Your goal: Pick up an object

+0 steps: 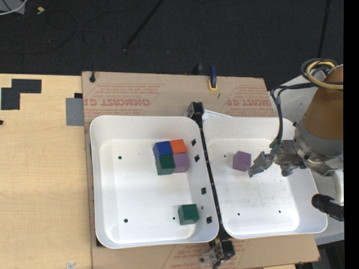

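A purple cube [242, 161] lies in the right bin [263, 228], toward its upper left. My gripper [272, 167] hangs over that bin just right of the cube, its fingers spread apart with nothing between them; the nearer fingertip [257, 168] stands a short way from the cube's right side. In the left bin [140, 237] a tight cluster of blue [162, 148], orange [178, 145], dark green [165, 164] and lilac [181, 162] cubes sits near the middle. Another green cube [189, 213] rests near that bin's lower right.
A black divider clamp [203, 167] runs between the two bins. The bins rest on a cardboard sheet [146, 97] on the wooden bench. My arm's orange-banded wrist [325, 116] and cables rise at the right edge.
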Available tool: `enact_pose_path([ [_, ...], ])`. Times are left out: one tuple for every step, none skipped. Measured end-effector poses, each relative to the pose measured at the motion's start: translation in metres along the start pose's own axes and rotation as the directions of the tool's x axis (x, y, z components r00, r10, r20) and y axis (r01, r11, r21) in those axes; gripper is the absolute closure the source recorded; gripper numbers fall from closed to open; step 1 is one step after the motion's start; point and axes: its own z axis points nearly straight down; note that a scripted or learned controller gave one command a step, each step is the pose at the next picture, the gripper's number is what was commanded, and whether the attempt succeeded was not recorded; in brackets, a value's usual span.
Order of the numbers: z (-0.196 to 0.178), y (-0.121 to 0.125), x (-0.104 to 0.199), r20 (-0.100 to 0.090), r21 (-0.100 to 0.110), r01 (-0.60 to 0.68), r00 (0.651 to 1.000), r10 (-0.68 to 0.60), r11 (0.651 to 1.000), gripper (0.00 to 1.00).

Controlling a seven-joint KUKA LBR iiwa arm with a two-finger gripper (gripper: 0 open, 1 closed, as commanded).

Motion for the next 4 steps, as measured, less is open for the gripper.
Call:
enact_pose_path([
  [0.054, -0.013, -0.07, 0.001, 0.004, -0.007, 1.0, 0.007, 1.0, 0.0],
  [0.165, -0.016, -0.018, 0.001, -0.003, -0.001, 1.0, 0.001, 1.0, 0.0],
  [0.151, -0.016, -0.022, 0.001, -0.002, -0.008, 1.0, 0.008, 1.0, 1.0],
  [0.069, -0.023, -0.054, 0.004, -0.009, -0.003, 1.0, 0.003, 1.0, 1.0],
])
